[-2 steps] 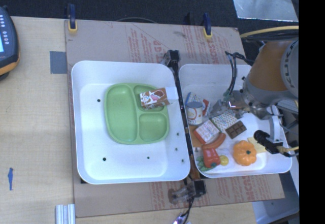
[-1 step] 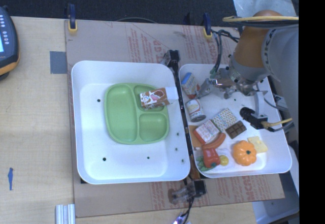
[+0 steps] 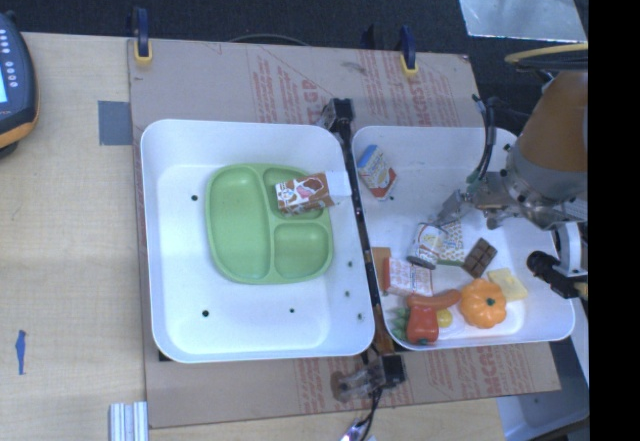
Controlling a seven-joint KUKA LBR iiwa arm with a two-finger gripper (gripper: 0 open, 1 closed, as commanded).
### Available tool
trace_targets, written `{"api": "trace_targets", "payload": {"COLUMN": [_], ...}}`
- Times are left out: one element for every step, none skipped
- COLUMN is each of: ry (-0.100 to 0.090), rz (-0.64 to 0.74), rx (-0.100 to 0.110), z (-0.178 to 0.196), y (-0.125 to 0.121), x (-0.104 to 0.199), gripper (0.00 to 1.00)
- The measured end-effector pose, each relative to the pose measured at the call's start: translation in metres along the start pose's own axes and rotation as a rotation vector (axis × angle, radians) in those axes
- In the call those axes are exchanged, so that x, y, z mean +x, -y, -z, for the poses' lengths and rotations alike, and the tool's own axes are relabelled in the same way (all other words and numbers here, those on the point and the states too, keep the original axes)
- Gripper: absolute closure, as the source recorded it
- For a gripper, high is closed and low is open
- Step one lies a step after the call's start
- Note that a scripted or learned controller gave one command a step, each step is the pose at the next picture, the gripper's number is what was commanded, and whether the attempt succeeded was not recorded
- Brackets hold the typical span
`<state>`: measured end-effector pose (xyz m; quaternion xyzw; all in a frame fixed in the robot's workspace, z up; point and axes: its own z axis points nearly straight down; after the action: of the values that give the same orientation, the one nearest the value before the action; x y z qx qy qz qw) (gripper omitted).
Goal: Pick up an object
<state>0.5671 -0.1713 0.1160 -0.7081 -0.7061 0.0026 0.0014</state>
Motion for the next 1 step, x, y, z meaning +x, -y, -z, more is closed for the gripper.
{"api": "trace_targets", "payload": {"ry": [-0.004], "rz": [0.005], "rx": [0.006], "z": [-0.0267], "y": [0.0822], "x": [0.0114], "gripper": [0.0]}}
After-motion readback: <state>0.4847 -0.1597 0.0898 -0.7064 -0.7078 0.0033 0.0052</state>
